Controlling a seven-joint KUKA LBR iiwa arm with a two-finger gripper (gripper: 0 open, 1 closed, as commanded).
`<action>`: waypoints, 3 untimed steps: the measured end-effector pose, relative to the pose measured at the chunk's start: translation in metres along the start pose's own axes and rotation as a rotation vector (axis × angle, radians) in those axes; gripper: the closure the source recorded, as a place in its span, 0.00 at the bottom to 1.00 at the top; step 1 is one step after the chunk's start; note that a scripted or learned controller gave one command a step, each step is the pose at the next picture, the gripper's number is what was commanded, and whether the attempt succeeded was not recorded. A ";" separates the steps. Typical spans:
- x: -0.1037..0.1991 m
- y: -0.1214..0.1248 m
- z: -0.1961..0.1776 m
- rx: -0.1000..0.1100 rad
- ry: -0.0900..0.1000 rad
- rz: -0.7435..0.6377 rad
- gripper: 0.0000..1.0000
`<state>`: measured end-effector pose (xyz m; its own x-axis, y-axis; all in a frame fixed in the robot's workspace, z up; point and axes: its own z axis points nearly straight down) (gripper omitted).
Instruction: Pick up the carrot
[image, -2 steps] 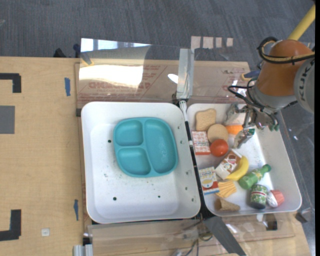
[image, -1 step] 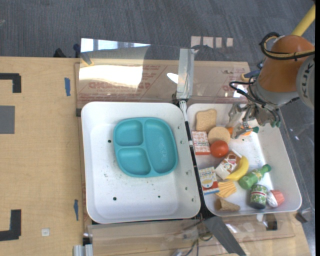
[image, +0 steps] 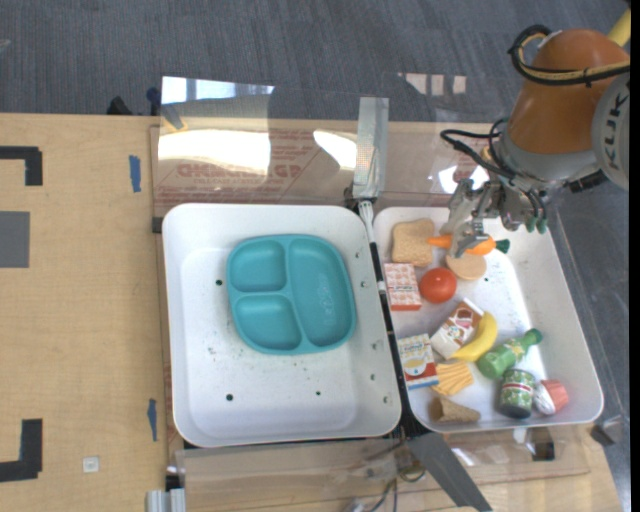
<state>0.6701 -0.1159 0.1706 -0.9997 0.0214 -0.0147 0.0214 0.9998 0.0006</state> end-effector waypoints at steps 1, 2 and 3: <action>-0.001 -0.075 -0.144 0.006 -0.006 -0.151 1.00; 0.039 -0.016 -0.059 -0.005 0.013 -0.344 1.00; 0.095 0.031 -0.015 -0.003 0.014 -0.184 1.00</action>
<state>0.5753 -0.0827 0.1844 -0.9868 -0.1617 -0.0014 -0.1617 0.9868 0.0021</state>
